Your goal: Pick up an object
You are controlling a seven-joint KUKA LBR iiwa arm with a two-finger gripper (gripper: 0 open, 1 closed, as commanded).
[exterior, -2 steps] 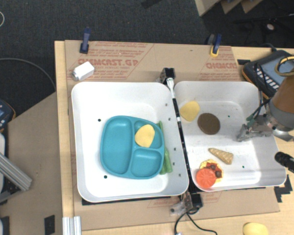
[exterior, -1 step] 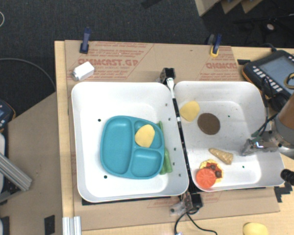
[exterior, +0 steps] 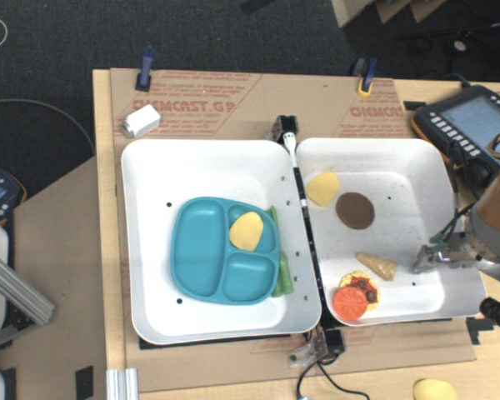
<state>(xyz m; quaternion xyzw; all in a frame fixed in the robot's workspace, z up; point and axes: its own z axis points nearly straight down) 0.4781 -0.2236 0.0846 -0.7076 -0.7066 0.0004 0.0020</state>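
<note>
Nearest to my gripper in the right white bin lies a small tan wedge-shaped toy; probably light, stiff; I'd pinch its thick end; finger spacing, I cannot tell.

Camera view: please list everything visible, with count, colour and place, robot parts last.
bins: 2, white, side by side on the bench
divided plate: 1, teal, left bin
yellow piece: 1, yellow, on the divided plate
green strip: 1, green, right of the plate
yellow disc: 1, yellow, right bin, top left
brown disc: 1, brown, right bin, centre
tan wedge: 1, tan, right bin
pizza toy: 1, orange-red, right bin, lower edge
clamps: 2, blue, bench's far edge
gripper: 1, grey, over right bin's right side
</note>
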